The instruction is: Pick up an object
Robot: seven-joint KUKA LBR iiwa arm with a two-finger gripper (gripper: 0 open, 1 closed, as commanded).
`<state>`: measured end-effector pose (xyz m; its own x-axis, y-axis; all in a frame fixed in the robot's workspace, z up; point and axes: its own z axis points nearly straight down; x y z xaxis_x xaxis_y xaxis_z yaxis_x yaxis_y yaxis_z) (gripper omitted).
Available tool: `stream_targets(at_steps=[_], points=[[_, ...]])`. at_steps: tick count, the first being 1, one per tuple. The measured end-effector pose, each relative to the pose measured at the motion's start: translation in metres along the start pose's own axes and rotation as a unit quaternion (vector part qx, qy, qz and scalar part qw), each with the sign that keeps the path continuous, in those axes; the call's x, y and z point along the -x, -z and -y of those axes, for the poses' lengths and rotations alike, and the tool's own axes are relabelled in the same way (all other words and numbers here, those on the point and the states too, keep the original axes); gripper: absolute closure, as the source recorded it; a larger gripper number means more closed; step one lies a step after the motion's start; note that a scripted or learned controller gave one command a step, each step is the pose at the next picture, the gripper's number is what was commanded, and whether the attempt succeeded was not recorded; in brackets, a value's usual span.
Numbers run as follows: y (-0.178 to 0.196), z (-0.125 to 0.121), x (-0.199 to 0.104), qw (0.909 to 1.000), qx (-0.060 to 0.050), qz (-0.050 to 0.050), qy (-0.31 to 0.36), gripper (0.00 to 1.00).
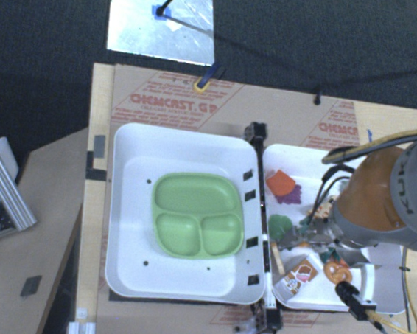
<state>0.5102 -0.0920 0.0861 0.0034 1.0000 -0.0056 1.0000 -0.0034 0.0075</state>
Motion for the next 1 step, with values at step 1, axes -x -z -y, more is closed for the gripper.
stream_targets(at_steps=[1], points=[[0.0087,0.0011,-0.0038,1.0000,-0.002,-0.003,0.002,1.00]])
